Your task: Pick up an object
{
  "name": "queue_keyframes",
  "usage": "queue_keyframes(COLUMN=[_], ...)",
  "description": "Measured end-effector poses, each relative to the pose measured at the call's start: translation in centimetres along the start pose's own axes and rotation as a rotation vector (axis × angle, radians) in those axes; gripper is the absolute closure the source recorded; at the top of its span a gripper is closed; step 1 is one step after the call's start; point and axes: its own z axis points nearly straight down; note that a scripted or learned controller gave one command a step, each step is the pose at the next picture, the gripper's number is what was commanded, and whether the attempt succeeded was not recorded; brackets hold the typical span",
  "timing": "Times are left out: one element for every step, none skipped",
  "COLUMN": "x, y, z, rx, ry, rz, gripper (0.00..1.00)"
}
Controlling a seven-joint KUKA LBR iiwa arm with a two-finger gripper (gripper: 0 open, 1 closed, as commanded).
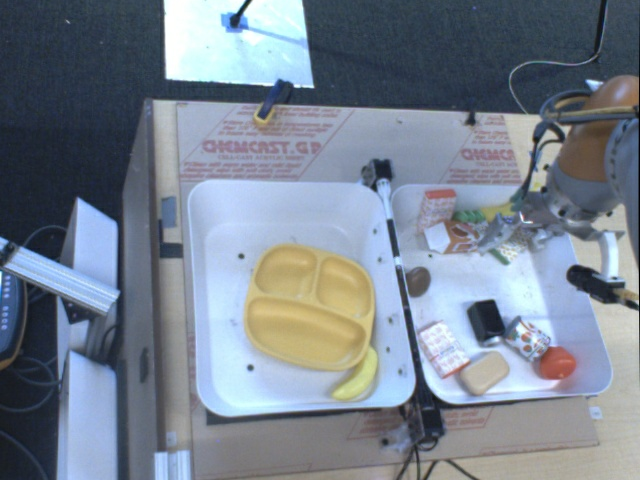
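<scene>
My gripper (pixel 498 234) hangs low over the far part of the right bin (pixel 592 340), reaching in from the right under the grey arm with its orange band (pixel 610 96). It sits right beside a green item (pixel 468 215) and an orange-and-white carton (pixel 452 236). A red-and-white carton (pixel 437 206) stands just behind those. I see nothing held in it. Nearer the front of this bin lie a brown round thing (pixel 417 281), a black block (pixel 486 320), a red-white packet (pixel 441 346), a tan bar (pixel 484 373), a small can (pixel 527 338) and a red ball (pixel 556 363).
The left bin (pixel 225 268) holds a yellow divided plate (pixel 310 306) with a banana (pixel 358 376) against its front edge. A black rod (pixel 392 230) runs along the wall between the two bins. A black fitting (pixel 597 283) juts over the right bin's right wall.
</scene>
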Motion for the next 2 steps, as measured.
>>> queue_keyframes(x=[0.0,6.7], y=[1.5,3.2], z=[-9.5,-0.7], rx=[-0.042,-0.037], ry=[-0.013,-0.009], rz=[0.003,0.002], gripper=[0.0,0.0])
